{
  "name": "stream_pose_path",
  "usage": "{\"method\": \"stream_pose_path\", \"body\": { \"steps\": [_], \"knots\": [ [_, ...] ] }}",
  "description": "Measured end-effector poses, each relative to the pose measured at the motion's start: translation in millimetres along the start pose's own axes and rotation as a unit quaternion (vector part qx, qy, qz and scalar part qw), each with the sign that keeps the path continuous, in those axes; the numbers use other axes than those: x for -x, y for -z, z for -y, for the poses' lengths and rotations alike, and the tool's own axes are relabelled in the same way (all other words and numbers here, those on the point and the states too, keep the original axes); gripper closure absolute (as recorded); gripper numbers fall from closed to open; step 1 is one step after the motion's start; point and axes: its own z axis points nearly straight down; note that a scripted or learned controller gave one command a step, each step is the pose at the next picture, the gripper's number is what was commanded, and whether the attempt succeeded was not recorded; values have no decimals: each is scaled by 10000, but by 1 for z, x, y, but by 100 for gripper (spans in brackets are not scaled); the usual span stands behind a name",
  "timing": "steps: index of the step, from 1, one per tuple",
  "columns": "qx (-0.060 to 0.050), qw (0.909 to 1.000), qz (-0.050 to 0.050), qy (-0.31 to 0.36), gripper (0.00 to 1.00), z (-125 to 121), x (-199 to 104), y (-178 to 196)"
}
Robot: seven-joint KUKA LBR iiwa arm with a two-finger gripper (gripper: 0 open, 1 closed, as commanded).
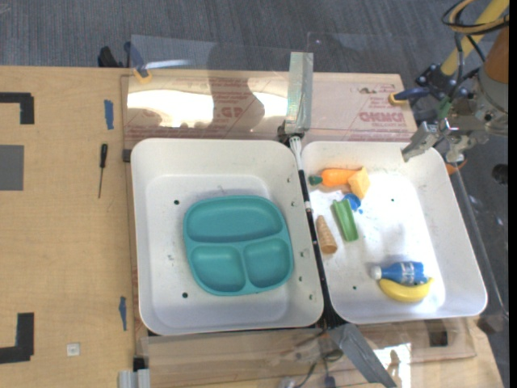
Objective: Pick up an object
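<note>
Before the pick: hand [440,140] parked at the right bin's [460,217] far right corner.

Camera view: whether the hand is wide or narrow, I cannot tell. Carrot [339,176], green stick [346,220], banana [406,288] and bottle [401,272] lie loose inside; next move likely needs choosing one and descending.

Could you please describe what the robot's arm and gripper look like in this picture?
At the upper right, the gripper is a cluttered grey and black metal assembly with small blue parts. Yellow cables loop above it, beside a tan-orange section of the arm. Finer detail is too small to tell.
</note>
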Motion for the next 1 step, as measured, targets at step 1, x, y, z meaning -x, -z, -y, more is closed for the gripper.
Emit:
{"method": "stream_pose_path", "body": {
  "steps": [1],
  "knots": [
    [-49, 10000, -17, 59, 0, 20, -90, -109]
  ]
}}
